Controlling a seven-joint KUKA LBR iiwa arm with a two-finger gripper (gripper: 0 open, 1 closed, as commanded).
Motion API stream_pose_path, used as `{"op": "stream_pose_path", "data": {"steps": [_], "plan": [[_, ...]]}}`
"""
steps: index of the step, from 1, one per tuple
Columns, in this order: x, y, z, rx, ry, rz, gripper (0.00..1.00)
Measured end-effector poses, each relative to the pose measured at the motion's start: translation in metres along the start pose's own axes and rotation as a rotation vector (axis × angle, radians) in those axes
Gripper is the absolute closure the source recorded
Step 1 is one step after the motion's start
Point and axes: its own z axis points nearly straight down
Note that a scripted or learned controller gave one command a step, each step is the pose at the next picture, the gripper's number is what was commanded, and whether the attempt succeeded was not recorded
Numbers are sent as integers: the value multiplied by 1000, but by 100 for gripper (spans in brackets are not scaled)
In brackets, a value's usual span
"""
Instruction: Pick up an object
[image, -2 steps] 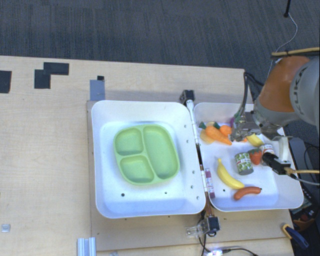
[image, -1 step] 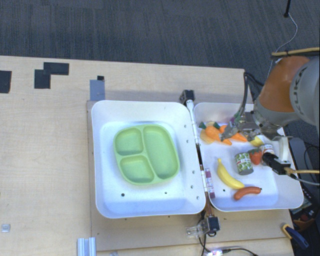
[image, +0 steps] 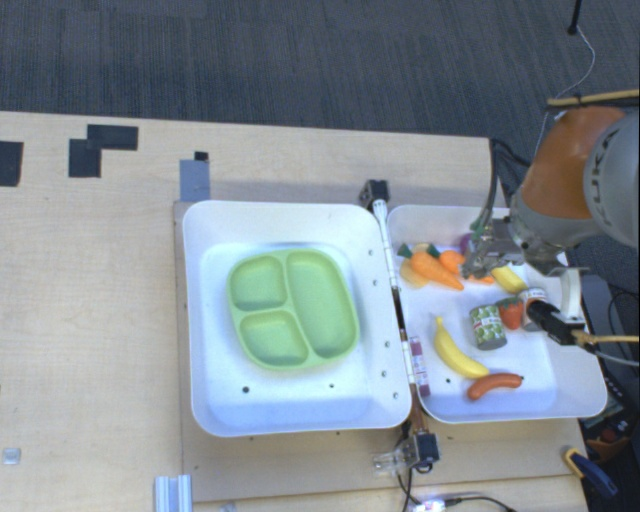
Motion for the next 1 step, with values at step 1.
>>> {"op": "stream_pose_path", "data": {"steps": [1], "plan": [[0,0,0,0,0,0,0]]}}
